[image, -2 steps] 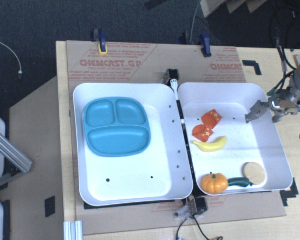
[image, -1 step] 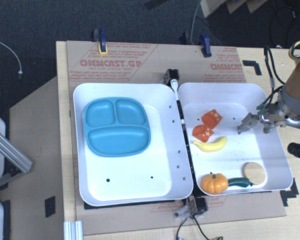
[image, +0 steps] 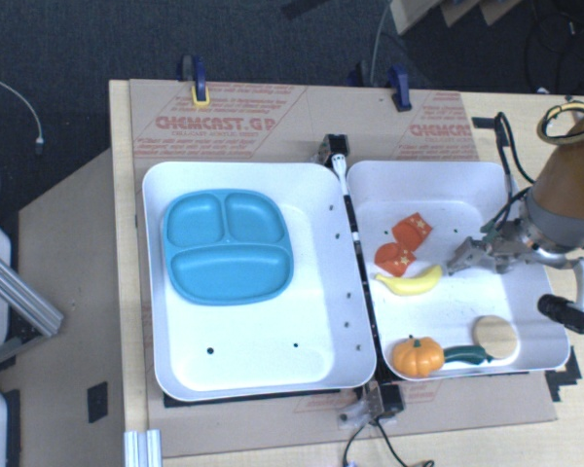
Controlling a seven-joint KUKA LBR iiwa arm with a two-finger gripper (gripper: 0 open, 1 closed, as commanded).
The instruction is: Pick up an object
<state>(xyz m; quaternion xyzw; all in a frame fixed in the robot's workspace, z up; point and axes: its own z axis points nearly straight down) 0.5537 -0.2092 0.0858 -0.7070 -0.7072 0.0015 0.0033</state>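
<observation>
A sky-blue three-compartment plastic plate [image: 230,245] lies flat in the left white bin [image: 273,358]. In the right white bin [image: 448,188] a curved yellow toy banana [image: 409,281] lies near the middle, its right tip just left of the gripper [image: 464,257], apart from it; two small red blocks [image: 403,244] sit just beyond it. Whether the grey fingers are spread or pressed together cannot be told; nothing shows between them. At the near edge sit an orange toy pumpkin [image: 417,356], a teal-handled tool [image: 464,355] and a round beige disc [image: 495,336]
</observation>
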